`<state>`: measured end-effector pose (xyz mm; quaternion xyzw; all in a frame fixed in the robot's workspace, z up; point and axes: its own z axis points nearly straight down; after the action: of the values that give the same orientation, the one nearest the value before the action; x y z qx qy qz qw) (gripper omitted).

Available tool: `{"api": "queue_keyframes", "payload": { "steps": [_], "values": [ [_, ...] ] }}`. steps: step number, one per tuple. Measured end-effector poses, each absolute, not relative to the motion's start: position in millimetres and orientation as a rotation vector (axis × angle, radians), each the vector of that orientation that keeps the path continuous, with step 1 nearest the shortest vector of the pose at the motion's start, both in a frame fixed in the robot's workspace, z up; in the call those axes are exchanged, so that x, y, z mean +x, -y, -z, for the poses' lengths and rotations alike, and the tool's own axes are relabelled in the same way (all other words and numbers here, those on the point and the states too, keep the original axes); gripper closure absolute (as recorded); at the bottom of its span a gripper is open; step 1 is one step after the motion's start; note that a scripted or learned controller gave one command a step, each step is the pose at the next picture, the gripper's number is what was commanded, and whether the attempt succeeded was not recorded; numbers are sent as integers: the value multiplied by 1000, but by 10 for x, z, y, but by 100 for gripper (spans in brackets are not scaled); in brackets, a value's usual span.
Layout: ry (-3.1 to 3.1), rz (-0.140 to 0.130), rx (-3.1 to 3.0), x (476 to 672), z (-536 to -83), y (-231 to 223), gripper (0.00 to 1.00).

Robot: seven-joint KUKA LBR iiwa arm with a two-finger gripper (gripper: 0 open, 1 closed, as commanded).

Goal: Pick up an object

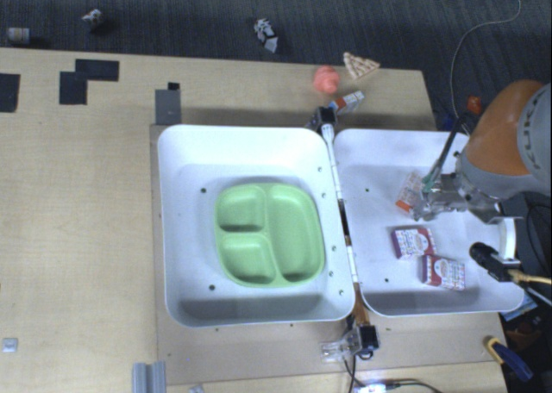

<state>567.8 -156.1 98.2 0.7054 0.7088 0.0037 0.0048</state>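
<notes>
My claw point(429, 199) hangs low in the right bin point(379, 154), at the right of the frame, but I cannot tell its state. A small orange, green and clear object point(409, 196) lies touching its left side. Two red-and-white packets point(410, 241) point(442, 272) lie just below it. The left bin point(185, 159) holds a green divided tray point(269, 233) at frame centre.

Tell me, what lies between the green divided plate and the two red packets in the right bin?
In the camera view, between the green plate and the red packets, lie the two bins' adjoining rims and bare white floor of the right bin.
</notes>
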Motion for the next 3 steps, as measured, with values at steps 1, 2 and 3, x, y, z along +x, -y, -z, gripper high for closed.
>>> {"api": "queue_keyframes", "payload": {
  "steps": [1,2,3],
  "values": [
    [-2220,-12,2210,5677,-982,1560,0],
    [-2221,-16,2205,5691,-1091,1553,100],
    [-2221,-16,2205,5690,-1090,1553,0]
  ]
}}
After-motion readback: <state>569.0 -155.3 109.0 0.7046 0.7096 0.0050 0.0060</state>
